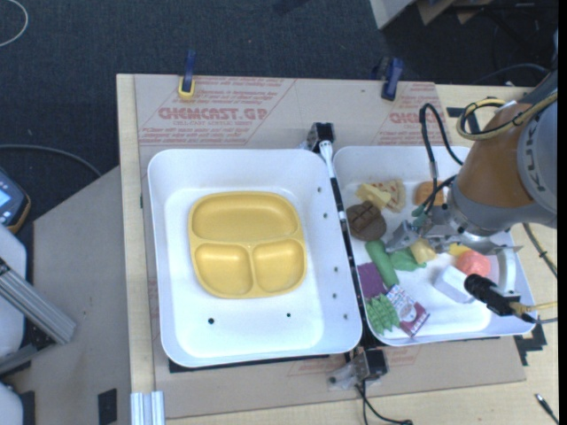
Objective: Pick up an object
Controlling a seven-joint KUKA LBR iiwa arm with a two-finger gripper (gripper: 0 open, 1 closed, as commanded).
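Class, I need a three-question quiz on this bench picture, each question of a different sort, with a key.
1. True or false: the yellow divided plate lies in the left bin.
2. Which bin does the arm reach over? A) left B) right
3. Fill in: the brown round piece lies beside the ____ stick-shaped piece.

Key: 1 true; 2 B, the right bin; 3 green.

In the right bin (496, 321) you see a heap of small toy foods: a brown round piece (366, 220), a yellow wedge (381, 192), a green pod (384, 262), a purple piece (369, 278), and a pink-red piece (472, 263).
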